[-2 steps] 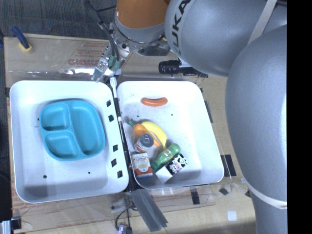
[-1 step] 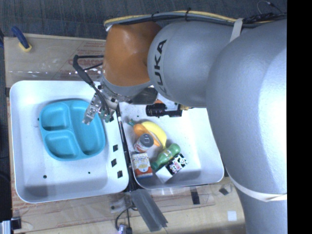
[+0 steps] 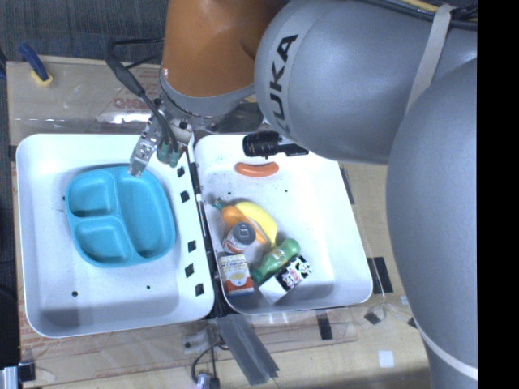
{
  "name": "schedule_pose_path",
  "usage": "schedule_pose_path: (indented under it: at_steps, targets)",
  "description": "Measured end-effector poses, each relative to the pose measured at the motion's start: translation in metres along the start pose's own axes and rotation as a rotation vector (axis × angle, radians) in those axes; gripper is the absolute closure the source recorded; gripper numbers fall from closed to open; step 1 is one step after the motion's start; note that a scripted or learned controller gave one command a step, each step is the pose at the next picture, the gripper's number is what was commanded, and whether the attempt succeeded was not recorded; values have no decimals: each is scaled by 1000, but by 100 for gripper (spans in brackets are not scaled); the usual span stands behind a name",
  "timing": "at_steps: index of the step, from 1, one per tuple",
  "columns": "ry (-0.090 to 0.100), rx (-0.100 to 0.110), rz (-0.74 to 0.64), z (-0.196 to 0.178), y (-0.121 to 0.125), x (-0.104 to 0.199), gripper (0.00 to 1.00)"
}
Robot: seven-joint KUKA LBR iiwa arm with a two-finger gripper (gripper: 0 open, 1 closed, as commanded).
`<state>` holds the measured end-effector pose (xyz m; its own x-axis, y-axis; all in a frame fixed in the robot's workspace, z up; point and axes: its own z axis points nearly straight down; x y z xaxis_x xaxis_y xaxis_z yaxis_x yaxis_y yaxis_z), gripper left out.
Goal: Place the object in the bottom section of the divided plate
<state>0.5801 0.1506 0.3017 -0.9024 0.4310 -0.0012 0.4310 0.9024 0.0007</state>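
Even, bright overhead light — soft shadows, slight softness.

The two white bins (image 3: 49, 217) read nearly blown out at the frame's centre, with only faint grey shading along their inner walls. A broad sheen lies on the grey arm (image 3: 365, 63) at upper right — it looms large and somewhat soft. The upper left corner falls dark. Small items look mildly blurred and pixelated.

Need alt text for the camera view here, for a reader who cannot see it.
A grey arm's gripper hovers over the top right edge of a blue divided plate in the left bin. The right bin holds a banana, sausage, green bottle, can and small cartons.
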Motion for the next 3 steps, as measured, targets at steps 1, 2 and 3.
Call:
schedule_pose_path:
  at_steps: [1,2,3]
  targets:
    - [2,2,266,210,-24,52,100]
    - [1,1,153,96,47,47,100]
    - [3,4,233,131,30,92,100]
